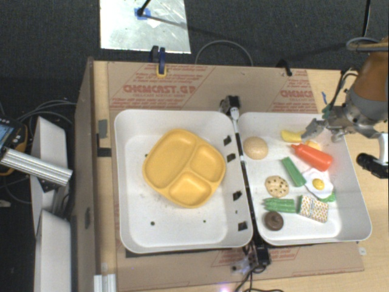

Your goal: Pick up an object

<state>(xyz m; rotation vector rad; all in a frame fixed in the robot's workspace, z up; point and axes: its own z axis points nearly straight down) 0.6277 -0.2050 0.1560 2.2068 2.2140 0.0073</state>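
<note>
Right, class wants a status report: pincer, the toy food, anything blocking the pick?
Pincer hovering over right white bin, nothing between fingers. Orange plastic carrot just below it, untouched. Yellow banana piece and fried egg toy crowd the carrot.

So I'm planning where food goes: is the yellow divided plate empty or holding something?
Empty. The yellow plate in the left bin shows three bare compartments; the toy food lies in the right bin.

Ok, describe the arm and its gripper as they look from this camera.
The arm has an orange band above a rounded grey wrist. Below it sits the gripper, a compact grey metal block with dark parts. A thin blue cable and a dark cable run along its left side, and a looped cable sits at the top of the arm. No markings are legible.
</note>
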